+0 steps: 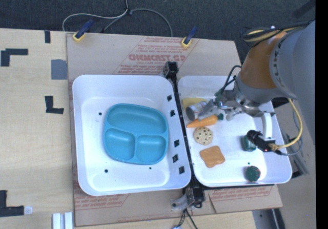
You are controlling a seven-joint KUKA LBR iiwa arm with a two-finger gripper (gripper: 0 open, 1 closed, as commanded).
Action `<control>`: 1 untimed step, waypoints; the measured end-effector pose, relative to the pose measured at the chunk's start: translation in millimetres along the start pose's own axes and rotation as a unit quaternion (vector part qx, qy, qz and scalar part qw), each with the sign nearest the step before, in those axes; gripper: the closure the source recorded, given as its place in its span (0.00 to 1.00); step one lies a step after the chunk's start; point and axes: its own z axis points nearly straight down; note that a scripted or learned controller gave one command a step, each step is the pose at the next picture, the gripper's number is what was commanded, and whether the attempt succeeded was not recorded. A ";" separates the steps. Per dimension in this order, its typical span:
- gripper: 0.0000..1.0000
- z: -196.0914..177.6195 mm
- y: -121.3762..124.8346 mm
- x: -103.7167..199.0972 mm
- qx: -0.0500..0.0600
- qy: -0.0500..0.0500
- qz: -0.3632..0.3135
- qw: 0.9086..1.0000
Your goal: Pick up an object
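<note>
My gripper (201, 110) reaches in from the right and hangs low over the upper left part of the right bin (279, 171). It is right above a yellow piece (191, 103) and next to an orange carrot (201, 122), which lies just below it. Whether it touches either one is not visible. Below the carrot lie a round speckled cookie (203, 134) and an orange toast-like piece (211, 156). A dark green round thing (252, 173) sits near the bin's lower right corner.
The left bin (87, 171) holds a blue divided plate (136, 133). A black divider (179, 136) runs between the two bins. The grey arm with its orange band (259, 64) covers the right bin's upper right side.
</note>
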 end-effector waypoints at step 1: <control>0.00 47.7 10.8 10.9 0.006 0.000 0.002 1.000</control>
